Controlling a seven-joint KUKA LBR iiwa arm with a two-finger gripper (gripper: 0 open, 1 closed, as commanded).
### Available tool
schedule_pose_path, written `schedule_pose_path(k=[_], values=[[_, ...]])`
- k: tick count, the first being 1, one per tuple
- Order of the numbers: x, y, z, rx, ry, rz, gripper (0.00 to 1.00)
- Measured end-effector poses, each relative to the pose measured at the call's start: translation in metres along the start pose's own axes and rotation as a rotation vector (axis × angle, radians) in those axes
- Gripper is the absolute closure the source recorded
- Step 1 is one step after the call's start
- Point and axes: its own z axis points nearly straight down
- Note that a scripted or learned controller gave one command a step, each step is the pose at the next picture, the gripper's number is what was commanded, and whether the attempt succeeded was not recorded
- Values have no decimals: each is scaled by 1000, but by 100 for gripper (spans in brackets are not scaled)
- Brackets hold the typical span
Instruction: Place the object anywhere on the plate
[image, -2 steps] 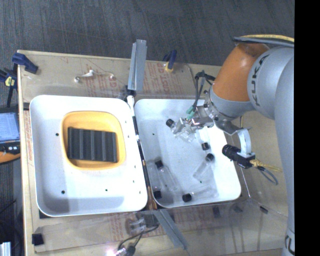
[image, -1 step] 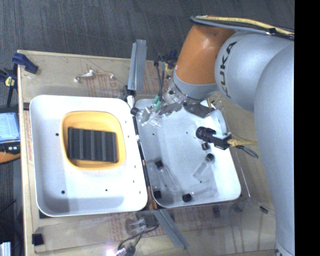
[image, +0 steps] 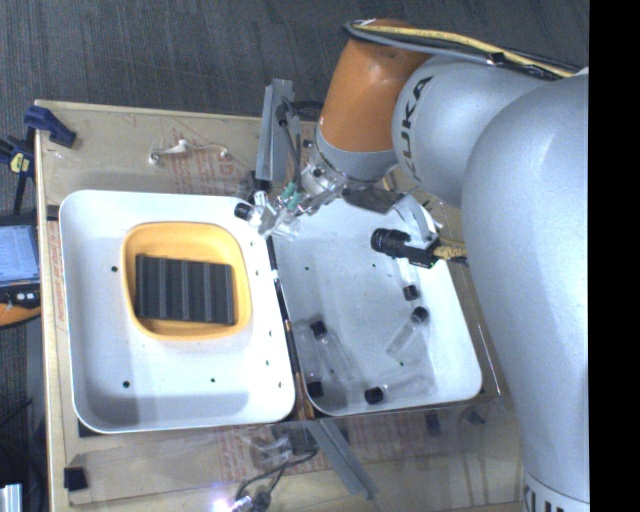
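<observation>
A yellow plate (image: 186, 233) with rounded corners lies in the left white bin (image: 100, 390). On it rests a dark grey ribbed rectangular object (image: 186, 290), flat and well inside the rim. My gripper (image: 268, 212) hangs over the ridge between the two bins, near their far edge, to the upper right of the plate and apart from the object. Nothing shows in it.
The grey arm with its orange band (image: 365, 90) covers the far side of the right bin (image: 450, 385). A black cylinder (image: 398, 243) juts from the wrist. A metal bracket (image: 272, 130) stands behind the bins. A blue clamp (image: 48, 125) sits at the bench's far left corner.
</observation>
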Motion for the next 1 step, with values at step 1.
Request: schedule_pose_path(k=[1], values=[[24, -12, 25, 2, 2, -255, 100]])
